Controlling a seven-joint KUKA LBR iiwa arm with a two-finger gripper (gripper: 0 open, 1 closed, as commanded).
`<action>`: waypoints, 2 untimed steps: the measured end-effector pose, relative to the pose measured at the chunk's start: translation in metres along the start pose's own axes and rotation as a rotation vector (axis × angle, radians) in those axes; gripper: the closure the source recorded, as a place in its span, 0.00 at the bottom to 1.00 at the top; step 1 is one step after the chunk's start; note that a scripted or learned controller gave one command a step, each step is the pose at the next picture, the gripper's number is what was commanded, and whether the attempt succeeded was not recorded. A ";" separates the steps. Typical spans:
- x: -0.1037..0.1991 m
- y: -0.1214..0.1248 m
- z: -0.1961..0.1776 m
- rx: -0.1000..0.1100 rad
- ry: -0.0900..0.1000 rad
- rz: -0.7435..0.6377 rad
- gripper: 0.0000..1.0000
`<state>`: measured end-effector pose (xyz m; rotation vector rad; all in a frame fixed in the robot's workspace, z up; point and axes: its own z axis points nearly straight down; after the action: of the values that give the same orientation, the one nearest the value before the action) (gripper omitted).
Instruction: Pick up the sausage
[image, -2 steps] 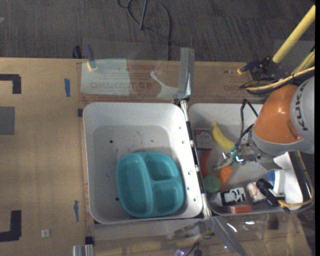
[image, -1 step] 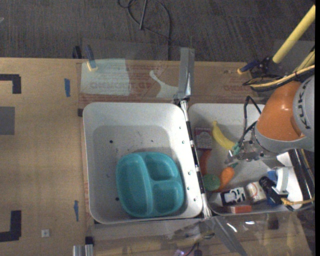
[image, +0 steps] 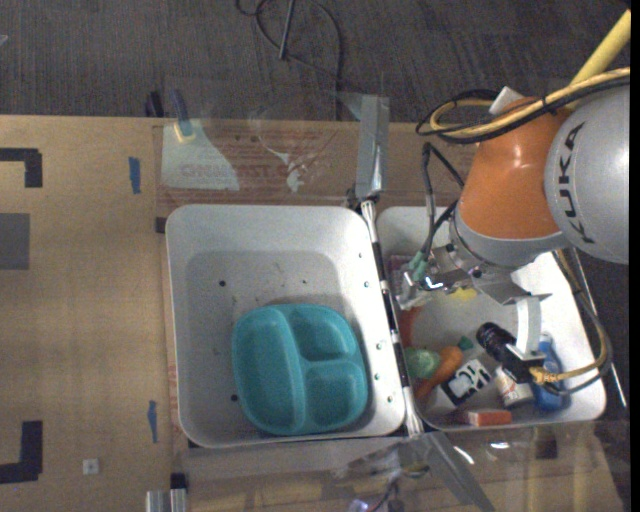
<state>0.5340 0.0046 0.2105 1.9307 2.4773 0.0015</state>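
The sausage (image: 447, 364) was taken to be the orange-brown elongated piece lying aslant in the near half of the right bin (image: 590, 400); the identification was not certain. It was flanked by a green item (image: 421, 359) towards that bin's left wall and a black-and-white item (image: 468, 381) towards its middle, both touching or nearly so.

A light, smooth, rounded toy body was presumed, liable to roll or slip. A hold across the short axis at mid-length was judged best.

The gripper (image: 424, 282) was located over the left part of the right bin, beyond the sausage. Its opening could not be told. A teal divided plate (image: 300, 368) was noted in the left bin (image: 190, 240) beside the right bin.
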 end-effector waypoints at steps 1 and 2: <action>-0.001 0.000 0.000 0.001 0.000 0.001 0.00; -0.114 -0.043 0.053 0.002 0.000 0.090 0.00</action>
<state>0.5204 -0.1159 0.1575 2.0415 2.3891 -0.0012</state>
